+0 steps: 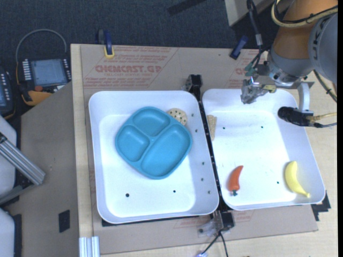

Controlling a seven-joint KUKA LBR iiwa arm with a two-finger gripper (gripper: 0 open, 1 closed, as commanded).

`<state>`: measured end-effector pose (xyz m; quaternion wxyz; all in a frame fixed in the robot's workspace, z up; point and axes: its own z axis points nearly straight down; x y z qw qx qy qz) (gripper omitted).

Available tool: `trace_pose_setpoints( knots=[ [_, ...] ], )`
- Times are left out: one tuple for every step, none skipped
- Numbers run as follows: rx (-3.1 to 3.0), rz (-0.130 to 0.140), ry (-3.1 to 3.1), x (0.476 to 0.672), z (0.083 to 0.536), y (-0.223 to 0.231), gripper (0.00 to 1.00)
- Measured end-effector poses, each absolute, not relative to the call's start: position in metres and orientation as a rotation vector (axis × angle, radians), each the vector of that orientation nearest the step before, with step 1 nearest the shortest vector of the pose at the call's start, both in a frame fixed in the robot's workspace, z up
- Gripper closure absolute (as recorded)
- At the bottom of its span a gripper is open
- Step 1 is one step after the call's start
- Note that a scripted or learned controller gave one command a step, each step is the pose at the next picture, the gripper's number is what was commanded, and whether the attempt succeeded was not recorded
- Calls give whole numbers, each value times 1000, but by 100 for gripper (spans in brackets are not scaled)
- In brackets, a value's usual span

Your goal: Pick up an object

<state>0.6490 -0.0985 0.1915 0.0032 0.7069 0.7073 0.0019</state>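
A blue divided plate (154, 142) fills the left bin (107, 197), a cookie (177, 115) tucked behind it. Right of the plate lie a red pepper (236, 178) and banana (296, 179) (right bin (257, 143)). The gripper (250, 94) hovers above that bin's far edge, possibly empty; its finger spread is unclear.

The right bin (300, 143) offers a wide bare floor; a red pepper (236, 178) and a banana (296, 179) sit well apart near its front wall. In the left bin (107, 159), a blue divided plate (154, 142) takes up the middle.
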Motion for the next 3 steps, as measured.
trace_pose_setpoints(
  knots=[
    [2217, 5, 2219, 650, 216, -99, 100],
    [2218, 0, 2231, 637, 208, -42, 100],
    [2217, 2, 2230, 615, 220, 10, 100]
  ],
)
